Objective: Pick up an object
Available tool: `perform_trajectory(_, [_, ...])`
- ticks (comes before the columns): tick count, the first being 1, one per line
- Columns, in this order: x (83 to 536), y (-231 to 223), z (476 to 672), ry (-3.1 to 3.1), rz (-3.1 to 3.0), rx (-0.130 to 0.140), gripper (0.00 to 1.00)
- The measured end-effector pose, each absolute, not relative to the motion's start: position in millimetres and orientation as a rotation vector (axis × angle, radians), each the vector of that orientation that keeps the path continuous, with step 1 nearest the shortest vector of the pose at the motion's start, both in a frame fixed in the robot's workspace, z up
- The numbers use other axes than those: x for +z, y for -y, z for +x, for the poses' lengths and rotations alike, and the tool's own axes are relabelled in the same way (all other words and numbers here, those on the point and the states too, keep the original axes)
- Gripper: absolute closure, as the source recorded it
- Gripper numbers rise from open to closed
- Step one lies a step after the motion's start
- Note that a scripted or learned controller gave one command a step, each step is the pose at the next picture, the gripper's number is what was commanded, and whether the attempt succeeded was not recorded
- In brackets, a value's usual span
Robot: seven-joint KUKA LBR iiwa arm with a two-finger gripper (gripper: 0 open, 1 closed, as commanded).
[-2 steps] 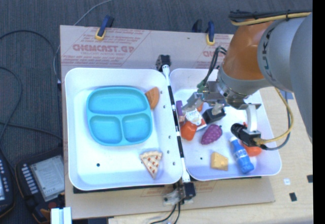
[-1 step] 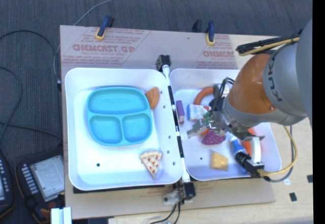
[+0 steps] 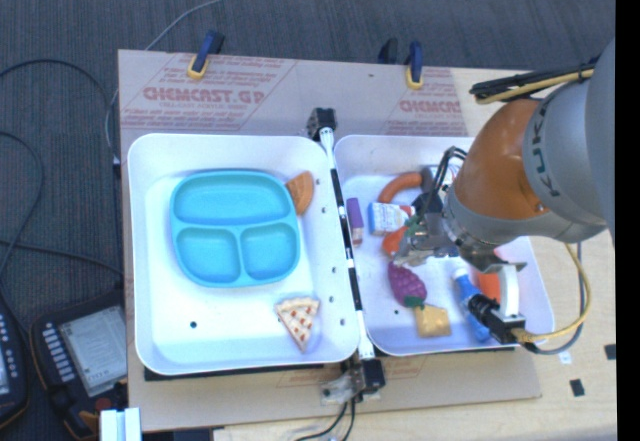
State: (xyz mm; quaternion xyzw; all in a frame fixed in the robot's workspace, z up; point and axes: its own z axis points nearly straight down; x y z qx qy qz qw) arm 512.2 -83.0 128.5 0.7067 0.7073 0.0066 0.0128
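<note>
Toys lie scattered across the right-hand shallow white bin [image 3: 385, 314], and any of them could be the object to pick up. The gripper [image 3: 413, 247] hangs low over the middle of this bin. From this angle it cannot be told whether it is open or closed, and nothing can be seen gripped in it. Just below it lies a dark purple lumpy plastic piece [image 3: 405, 282], and a small red-orange piece [image 3: 394, 241] sits against its left side. A tan cube-like block [image 3: 432, 321] rests near the bin's front edge, close beside the purple piece. Toward the far side lie a curved orange sausage-shaped toy [image 3: 402, 183], a small white packet with blue print [image 3: 385, 218], and a slim purple stick [image 3: 353, 217] by the bin's left wall. Under the wrist, a blue tube-shaped piece [image 3: 465, 291] and a red piece [image 3: 487, 282] are partly covered. The grey arm with its orange band [image 3: 510, 174] reaches in from the right. The left-hand white bin [image 3: 160, 329] holds a light blue three-compartment plastic tray [image 3: 236, 227], an orange wedge [image 3: 300, 192] touching its upper right corner, and a toy pizza slice [image 3: 298, 319] near the front. Both bins sit on a brown cardboard sheet with red lettering [image 3: 205, 94], held by two blue-and-yellow clamps [image 3: 207, 49] at its far edge.
</note>
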Motion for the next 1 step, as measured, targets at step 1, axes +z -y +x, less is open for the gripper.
perform_trajectory(1, [128.3,82.9,512.0,-2.205,2.203,0.020,0.00])
